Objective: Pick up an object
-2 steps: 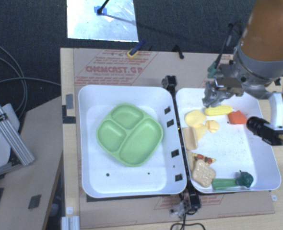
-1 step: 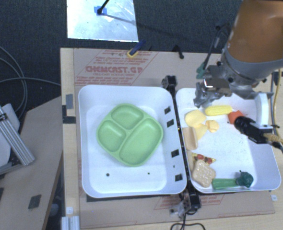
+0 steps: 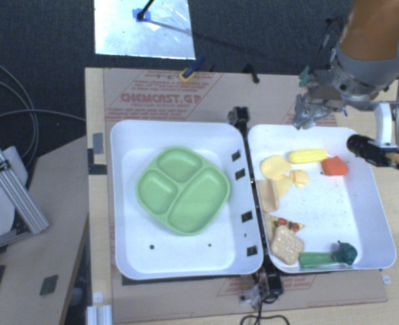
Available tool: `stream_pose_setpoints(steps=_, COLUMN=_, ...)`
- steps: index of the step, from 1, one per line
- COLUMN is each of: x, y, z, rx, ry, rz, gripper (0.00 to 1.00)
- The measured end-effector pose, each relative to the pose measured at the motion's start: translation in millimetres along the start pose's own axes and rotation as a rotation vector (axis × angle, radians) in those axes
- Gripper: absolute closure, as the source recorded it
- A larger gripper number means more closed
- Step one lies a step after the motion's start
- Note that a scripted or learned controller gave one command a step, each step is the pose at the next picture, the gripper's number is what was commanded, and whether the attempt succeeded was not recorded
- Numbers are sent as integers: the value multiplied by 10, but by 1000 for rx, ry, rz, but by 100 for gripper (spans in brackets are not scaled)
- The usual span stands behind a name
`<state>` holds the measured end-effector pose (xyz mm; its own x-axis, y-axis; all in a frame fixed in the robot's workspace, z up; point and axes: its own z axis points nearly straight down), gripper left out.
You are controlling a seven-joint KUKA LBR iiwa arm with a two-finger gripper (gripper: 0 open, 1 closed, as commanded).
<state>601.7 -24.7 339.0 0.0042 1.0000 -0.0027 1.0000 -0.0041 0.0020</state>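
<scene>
So the arm (image 3: 375,39) is parked up over the far edge of the right bin (image 3: 382,235), and the gripper (image 3: 308,117) hangs just above that rim with nothing in it; can't tell if it's open or closed from here. Left bin (image 3: 125,181) just has the green divided plate (image 3: 182,189) in the middle. Closest grab looks like the corn cob (image 3: 308,156), a little yellow thing lying near the far edge, right below the gripper toward the near side, long axis running left-right across the bin.

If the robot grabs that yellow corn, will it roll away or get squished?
The corn looks long and rounded, so a nudge would probably roll it. It looks like smooth, shiny toy plastic, so it likely stays stiff but may slip. It seems small and light for the pincer.
</scene>
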Motion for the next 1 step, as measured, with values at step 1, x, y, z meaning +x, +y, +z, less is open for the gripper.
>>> stream_pose_setpoints(steps=1, x=843, y=-797, z=660, rx=9, ry=5, rz=-12, gripper=100)
